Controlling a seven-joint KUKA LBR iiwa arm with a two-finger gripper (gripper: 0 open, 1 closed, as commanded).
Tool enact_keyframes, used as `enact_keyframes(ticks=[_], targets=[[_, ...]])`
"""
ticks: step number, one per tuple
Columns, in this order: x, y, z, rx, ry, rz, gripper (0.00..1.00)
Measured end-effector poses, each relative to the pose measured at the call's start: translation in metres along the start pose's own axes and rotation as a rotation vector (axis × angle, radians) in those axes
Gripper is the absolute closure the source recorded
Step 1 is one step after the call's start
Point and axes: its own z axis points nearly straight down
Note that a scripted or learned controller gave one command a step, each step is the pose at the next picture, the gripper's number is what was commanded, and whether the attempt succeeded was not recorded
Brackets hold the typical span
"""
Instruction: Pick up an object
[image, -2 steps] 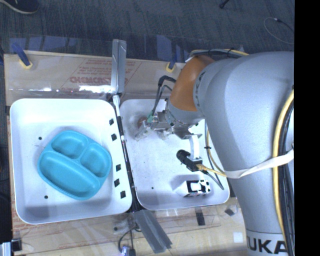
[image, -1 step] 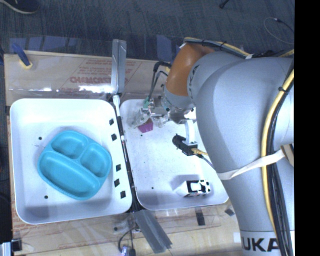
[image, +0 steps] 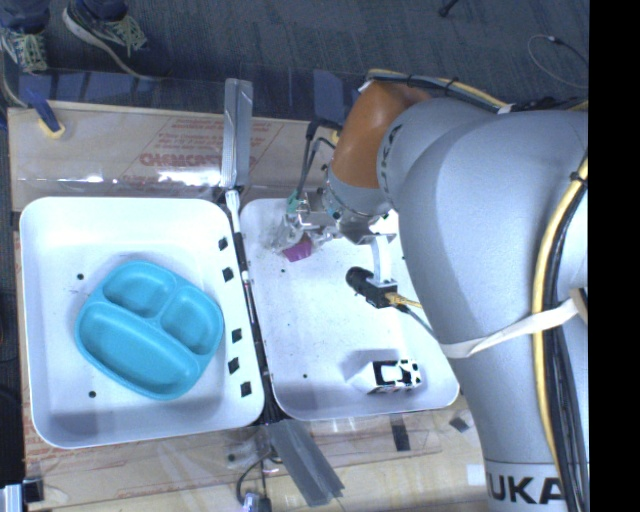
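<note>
Purple block (image: 298, 251) sits at the right bin's (image: 330, 400) far corner, so the gripper (image: 300, 222) hangs just over it, grip state impossible to tell.

Arm (image: 500, 270): one, grey, bulky, entering from the right side of the camera view and taking up most of that side from top to bottom. Large rounded grey link in the foreground; part of white maker's lettering at its lower end. Cables run along its right flank, and a pale strap crosses its lower body.

Orange band (image: 368, 130): sits above the wrist, at the upper middle, angled down and to the left.

Wrist: grey, below the orange band, pointing downward and leftward.

Claw (image: 300, 228): small metallic assembly at the wrist's tip, low and left of the band. Finger state cannot be made out.
</note>
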Motion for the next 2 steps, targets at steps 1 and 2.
enact_keyframes(ticks=[1,2], targets=[[0.073,-0.036,-0.153,-0.004,0.0,0.011,1.0],[0.153,-0.143,-0.087,0.002,-0.001,0.011,1.0]])
